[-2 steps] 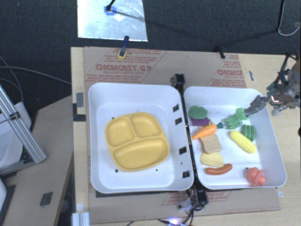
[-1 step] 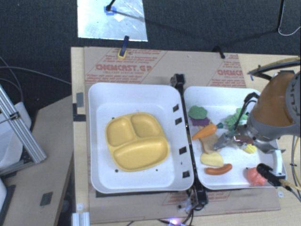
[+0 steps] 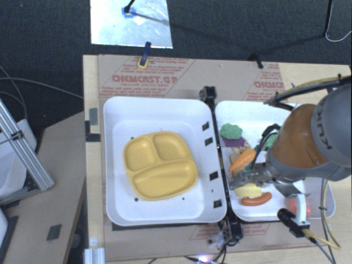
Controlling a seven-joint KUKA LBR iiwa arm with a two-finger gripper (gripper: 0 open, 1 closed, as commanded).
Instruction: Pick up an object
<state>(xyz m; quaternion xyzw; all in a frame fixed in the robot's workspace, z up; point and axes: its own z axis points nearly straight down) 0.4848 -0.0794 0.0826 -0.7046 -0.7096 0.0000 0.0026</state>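
The right bin [image 3: 250, 110] holds several toy foods: a green broccoli-like piece [image 3: 231, 130], a purple piece [image 3: 233, 142] just below it, an orange carrot [image 3: 242, 159], a yellow piece [image 3: 248, 190] and a red-orange sausage [image 3: 256, 200]. My gripper [image 3: 248, 175] reaches in from the right and sits low in this bin, between the carrot and the yellow piece. Its tips are hard to make out against the food. The arm's orange band [image 3: 294, 142] covers the bin's right half.
The left bin [image 3: 159, 111] holds a yellow three-compartment plate [image 3: 159, 165]. A black divider with clips [image 3: 215, 147] runs between the bins. The bins rest on a cardboard sheet [image 3: 165, 76]. A metal frame [image 3: 22, 147] stands at the far left.
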